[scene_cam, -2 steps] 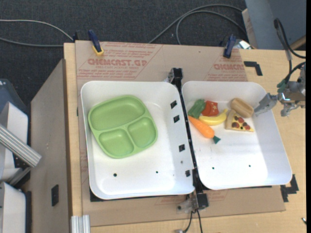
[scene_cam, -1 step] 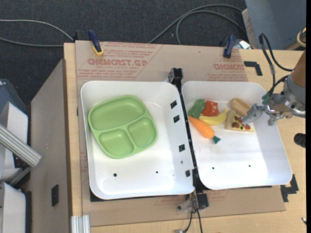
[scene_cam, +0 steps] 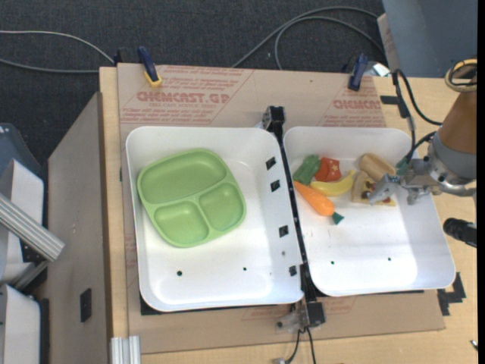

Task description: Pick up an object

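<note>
We note the grey two-finger gripper point(scene_cam: 379, 190) low in the right white bin point(scene_cam: 394, 264), finger state indeterminable, beside the tan wooden block point(scene_cam: 373, 165), orange plastic carrot point(scene_cam: 314, 199) near.

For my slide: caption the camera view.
Gripper low in the right bin beside toy food; green divided plate in the left bin.

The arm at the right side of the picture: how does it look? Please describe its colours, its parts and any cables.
The arm has an orange-brown section above a grey wrist ring. Below the ring sits a grey metal hand, small and angular, reaching over the right bin. A black cable runs along the arm from above. The details of the hand are too small to tell.
</note>
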Robot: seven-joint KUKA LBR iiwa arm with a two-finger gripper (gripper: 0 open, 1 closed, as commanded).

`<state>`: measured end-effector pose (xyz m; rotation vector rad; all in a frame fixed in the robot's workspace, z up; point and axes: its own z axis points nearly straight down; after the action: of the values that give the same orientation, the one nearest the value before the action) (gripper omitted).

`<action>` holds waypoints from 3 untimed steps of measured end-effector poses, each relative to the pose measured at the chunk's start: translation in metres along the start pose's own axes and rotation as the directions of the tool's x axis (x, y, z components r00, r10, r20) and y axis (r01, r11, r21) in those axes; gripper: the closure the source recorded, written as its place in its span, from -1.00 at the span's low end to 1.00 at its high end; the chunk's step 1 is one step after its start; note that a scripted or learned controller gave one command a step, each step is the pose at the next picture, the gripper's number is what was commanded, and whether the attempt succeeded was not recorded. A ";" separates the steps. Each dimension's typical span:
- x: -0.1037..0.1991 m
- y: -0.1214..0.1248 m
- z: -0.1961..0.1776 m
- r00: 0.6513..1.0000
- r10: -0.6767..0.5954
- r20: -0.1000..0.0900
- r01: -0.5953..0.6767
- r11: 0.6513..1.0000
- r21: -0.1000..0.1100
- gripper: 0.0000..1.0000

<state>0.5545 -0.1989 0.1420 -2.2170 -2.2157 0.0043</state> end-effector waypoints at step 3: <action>0.006 0.000 -0.007 1.000 -0.002 0.005 0.002 1.000 -0.013 1.00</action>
<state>0.5546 -0.1930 0.1489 -2.2238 -2.2272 -0.0045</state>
